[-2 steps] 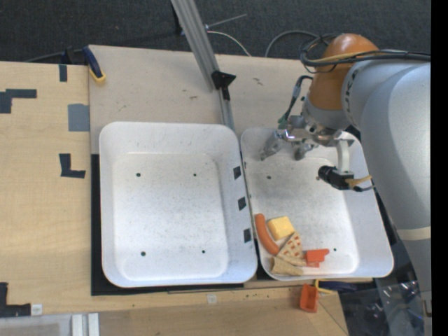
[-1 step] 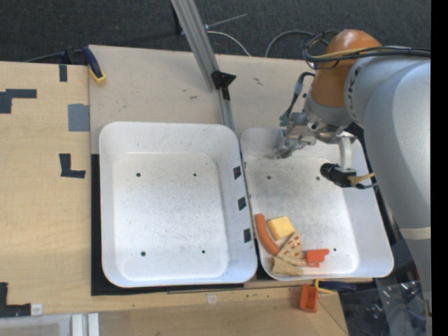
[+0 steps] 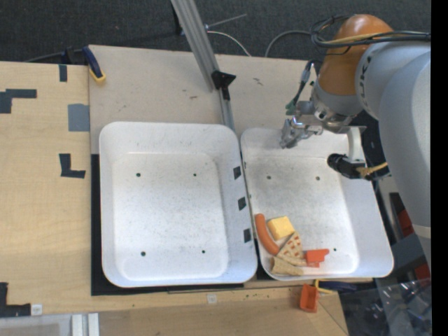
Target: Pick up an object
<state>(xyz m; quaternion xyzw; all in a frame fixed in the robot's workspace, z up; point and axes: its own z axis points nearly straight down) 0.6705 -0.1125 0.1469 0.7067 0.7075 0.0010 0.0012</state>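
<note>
We see the grey KUKA arm with its orange band reaching in from the right, its small metal two-finger gripper (image 3: 290, 137) hanging over the far left corner of the right-hand shallow white plastic bin (image 3: 364, 208). From this slanted view we cannot tell how the gripper is set, and we see nothing caught in it. The things to pick lie together in the near left corner of that same bin, well apart from the gripper. There we find a long orange sausage-shaped toy (image 3: 265, 234) lying along the bin's left wall, and just beside it on the right a pale yellow block like a cube of cheese (image 3: 281, 227). Below the block sits a tan wedge speckled with red dots, shaped like a pizza slice (image 3: 292, 247), and under that a second flatter tan wedge (image 3: 285, 266) against the near wall. A small red-orange angular piece (image 3: 316, 257) rests just to the right of the wedges. The pieces crowd so closely that we cannot say which ones touch. The left-hand shallow white plastic bin (image 3: 112, 187) stands beside the right one, their rims meeting in the middle. A slanted silver metal rail (image 3: 198, 37) crosses the bench behind the bins, and a small orange clamp (image 3: 308, 297) sits at the bench's near edge below the right bin.
</note>
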